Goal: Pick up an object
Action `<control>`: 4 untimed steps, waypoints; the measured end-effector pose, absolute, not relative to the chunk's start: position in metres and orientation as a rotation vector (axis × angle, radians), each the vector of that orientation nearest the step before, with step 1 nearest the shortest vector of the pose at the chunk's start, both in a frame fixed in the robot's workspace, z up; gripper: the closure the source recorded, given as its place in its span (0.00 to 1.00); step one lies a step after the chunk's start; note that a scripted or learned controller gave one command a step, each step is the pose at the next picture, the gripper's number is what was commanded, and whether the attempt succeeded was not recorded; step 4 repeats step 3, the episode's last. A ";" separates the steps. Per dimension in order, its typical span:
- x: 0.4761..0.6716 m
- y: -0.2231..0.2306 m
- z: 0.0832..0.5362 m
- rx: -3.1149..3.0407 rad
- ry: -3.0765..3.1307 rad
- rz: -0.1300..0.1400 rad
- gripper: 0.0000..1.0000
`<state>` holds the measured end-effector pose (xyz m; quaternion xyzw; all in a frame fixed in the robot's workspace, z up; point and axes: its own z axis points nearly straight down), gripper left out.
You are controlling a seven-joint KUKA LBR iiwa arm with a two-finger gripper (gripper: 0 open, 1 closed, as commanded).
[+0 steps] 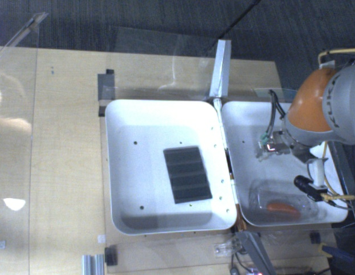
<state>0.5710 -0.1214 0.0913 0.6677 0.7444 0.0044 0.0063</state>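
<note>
My tool (273, 146) hangs over the right shallow white bin (241, 125); glare hides its grip, so I cannot tell its state. A clear, rounded plastic container (280, 202) with something orange inside, perhaps, lies near that bin's front. A dark ribbed rectangular slab (187, 174) lies flat in the left white bin (126, 153) on the pale wooden worktop (51, 171).

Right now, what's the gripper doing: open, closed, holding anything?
Gripper: over the right bin, at its back; open or closed cannot be told from this view. Nothing visibly held.
</note>
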 end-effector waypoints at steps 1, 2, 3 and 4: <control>0.571 -0.122 0.090 2.090 2.329 0.012 0.00; 0.544 -0.062 0.186 2.239 2.197 0.008 0.00; 0.508 -0.093 0.097 2.221 2.219 0.004 0.00; 0.508 -0.093 0.097 2.221 2.219 0.004 0.00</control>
